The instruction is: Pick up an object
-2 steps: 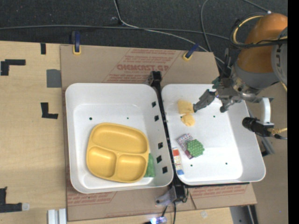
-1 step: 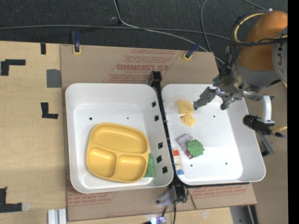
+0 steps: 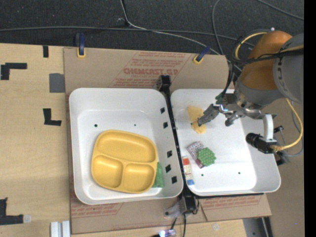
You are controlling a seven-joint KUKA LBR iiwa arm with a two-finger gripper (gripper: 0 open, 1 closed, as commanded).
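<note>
Two white bins are being observed side by side. A yellow divided plate (image 3: 124,161) is lying in the left bin (image 3: 81,102), with a green item (image 3: 159,176) wedged at its right edge. In the right bin (image 3: 256,179), the gripper (image 3: 207,116) is positioned over a yellow object (image 3: 196,117) at the far left; finger state cannot be determined. A green ball (image 3: 206,156), patterned packet (image 3: 194,147) and small box (image 3: 187,168) are lying nearer.

yellow tray (image 3: 124,160), white bins (image 3: 81,132), green ball (image 3: 206,156).
</note>
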